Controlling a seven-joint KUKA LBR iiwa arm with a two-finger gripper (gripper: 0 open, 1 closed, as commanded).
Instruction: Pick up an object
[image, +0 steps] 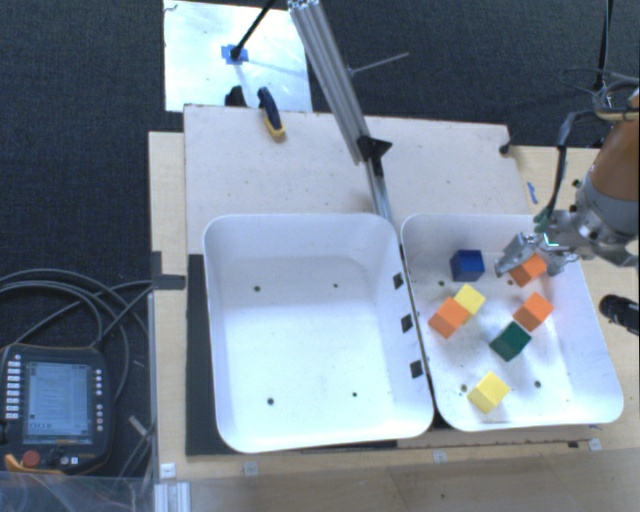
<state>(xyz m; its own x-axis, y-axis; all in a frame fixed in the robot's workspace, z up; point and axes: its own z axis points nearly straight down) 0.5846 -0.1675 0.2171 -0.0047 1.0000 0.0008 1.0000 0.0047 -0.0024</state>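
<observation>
My gripper (531, 256) reaches in from the right over the far side of the right bin (590, 405). An orange block (529, 268) sits between its fingers, and the gripper is shut on it. Loose in the same bin lie a blue cube (466, 264), a yellow cube (470, 298), an orange cube (450, 317), another orange cube (533, 310), a green cube (510, 342) and a second yellow cube (489, 391). The blue cube is just left of the gripper, and the nearer orange cube lies right below it.
The left bin (225, 300) stands beside the right one, their rims touching. A slanted aluminium pole (335, 85) crosses the back of the bench. A small yellow-and-blue tool (271, 112) lies at the back left. A teach pendant (50, 405) with cables sits left of the bench.
</observation>
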